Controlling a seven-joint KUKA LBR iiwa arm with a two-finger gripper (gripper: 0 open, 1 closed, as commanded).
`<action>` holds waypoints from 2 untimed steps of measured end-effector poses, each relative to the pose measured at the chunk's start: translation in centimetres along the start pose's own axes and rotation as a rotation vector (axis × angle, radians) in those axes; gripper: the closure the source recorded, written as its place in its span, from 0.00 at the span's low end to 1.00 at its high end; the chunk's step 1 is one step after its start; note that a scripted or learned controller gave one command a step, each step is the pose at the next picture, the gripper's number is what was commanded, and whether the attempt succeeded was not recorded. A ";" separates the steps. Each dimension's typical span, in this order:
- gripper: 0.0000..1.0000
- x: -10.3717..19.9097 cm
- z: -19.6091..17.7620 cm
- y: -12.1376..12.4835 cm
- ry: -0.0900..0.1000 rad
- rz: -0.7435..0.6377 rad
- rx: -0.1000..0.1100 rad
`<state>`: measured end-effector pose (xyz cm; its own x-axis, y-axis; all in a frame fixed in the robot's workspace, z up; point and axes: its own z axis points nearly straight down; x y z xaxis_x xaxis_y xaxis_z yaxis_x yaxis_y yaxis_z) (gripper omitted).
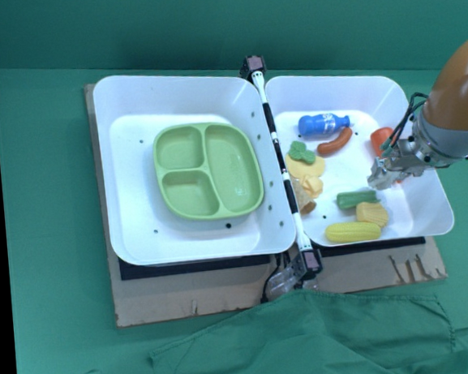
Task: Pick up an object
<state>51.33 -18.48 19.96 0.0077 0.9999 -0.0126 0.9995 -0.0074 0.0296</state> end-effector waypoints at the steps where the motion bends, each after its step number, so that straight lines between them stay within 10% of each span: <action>1: 1.00 0.1 1.4 0.9 0.006 -0.003 0.017; 2: 1.00 -0.4 1.2 -1.7 0.003 -0.003 0.004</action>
